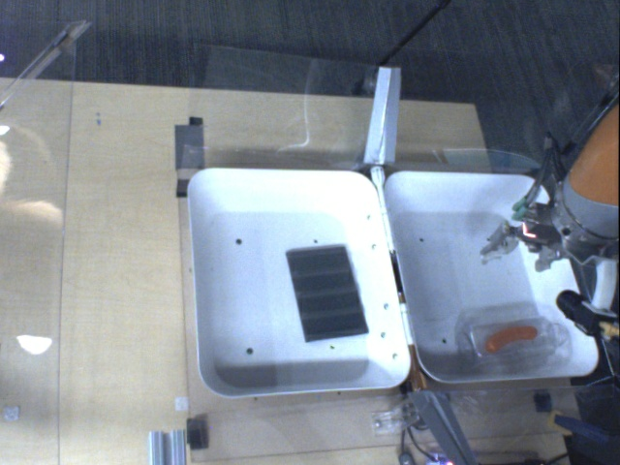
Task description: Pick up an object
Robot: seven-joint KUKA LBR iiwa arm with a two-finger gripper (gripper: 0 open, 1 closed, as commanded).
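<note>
We note two shallow white plastic bins side by side on the pale wooden bench (97, 289): the left bin (223, 260) holds a dark grey ribbed rectangular pad (327, 293) lying flat near its middle, slightly skewed; the right bin (436, 221) holds a clear plastic packet with an orange oblong piece inside (511, 338), lying on the bin floor near the front wall. The grey arm with its orange band (593, 172) reaches in from the right, and its two-finger gripper (513, 237) sits over the upper right part of the right bin, above and well apart from the packet. The gripper is too small and blurred here for us to tell whether it is released or clenched; we see nothing between its tips, so we record no grasp. Both candidate objects rest in their bins, untouched as far as we can see. Our judgement: the pick is not yet done. The nearer candidate is the packet in the same bin as the gripper. What remains is to bring the gripper over an object, descend, close on it and lift it. We expect the clear wrapping may be slippery and may crumple under the grip.
</note>
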